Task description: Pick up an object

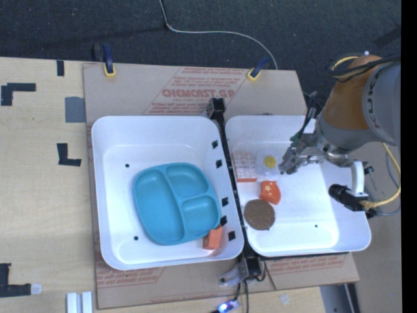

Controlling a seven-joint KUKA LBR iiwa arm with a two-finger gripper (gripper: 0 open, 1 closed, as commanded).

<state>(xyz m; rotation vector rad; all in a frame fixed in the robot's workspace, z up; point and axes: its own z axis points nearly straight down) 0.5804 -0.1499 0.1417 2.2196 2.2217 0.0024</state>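
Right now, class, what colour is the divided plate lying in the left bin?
Blue, a light sky blue. The divided plate shows best in the camera view, with three compartments.

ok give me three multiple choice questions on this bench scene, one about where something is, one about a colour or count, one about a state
1. Where does the blue divided tray lie?
A. in the left bin
B. in the right bin
C. on the cardboard outside the bins

2. What colour is the round flat disc in the right bin?
A. yellow
B. brown
C. blue

3. What is the state of the gripper?
A. it holds the blue tray
B. it holds the brown disc
C. it is over the right bin, with nothing seen held

Answers:
1 A, the tray sits inside the left bin.
2 B, the disc is dark brown.
3 C, it hangs above the right bin near a small yellow piece and a red piece.
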